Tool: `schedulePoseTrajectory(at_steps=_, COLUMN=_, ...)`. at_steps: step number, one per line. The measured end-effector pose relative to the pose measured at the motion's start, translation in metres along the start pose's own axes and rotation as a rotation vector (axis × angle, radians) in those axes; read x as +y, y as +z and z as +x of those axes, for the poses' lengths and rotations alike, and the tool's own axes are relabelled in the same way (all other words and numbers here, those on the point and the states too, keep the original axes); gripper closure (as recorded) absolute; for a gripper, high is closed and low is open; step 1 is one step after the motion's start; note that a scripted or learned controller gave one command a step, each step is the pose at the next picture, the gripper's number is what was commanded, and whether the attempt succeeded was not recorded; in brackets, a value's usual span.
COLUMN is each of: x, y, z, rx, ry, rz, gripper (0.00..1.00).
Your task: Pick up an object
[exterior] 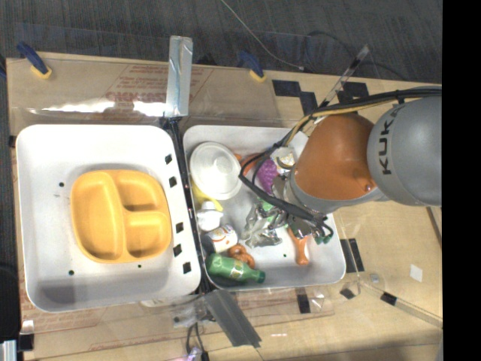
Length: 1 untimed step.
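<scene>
So far, no object can be judged as lifted. The gripper (264, 228) is lowered into the right bin (331, 265), among a white bowl (214, 168), a green bottle (234, 270) and an orange tool (301, 250). Its state cannot be told. On the arm (406, 153), "KU" is read.

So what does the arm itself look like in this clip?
The arm is a smooth grey casing with dark KUKA lettering, and a broad orange band above the wrist. Black and pale cables run along it. The metal hand is silvery, with thin wires looped around it.
</scene>
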<state>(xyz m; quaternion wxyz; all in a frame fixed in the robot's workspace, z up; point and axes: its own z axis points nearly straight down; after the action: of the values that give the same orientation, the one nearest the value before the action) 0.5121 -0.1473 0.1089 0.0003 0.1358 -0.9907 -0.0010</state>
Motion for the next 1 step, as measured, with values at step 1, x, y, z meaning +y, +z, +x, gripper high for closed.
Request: schedulePoseTrajectory(at_steps=1, x=0.0276, y=-0.1201, z=-0.0916, rx=-0.013, ry=-0.062, rz=0.008, gripper=1.00)
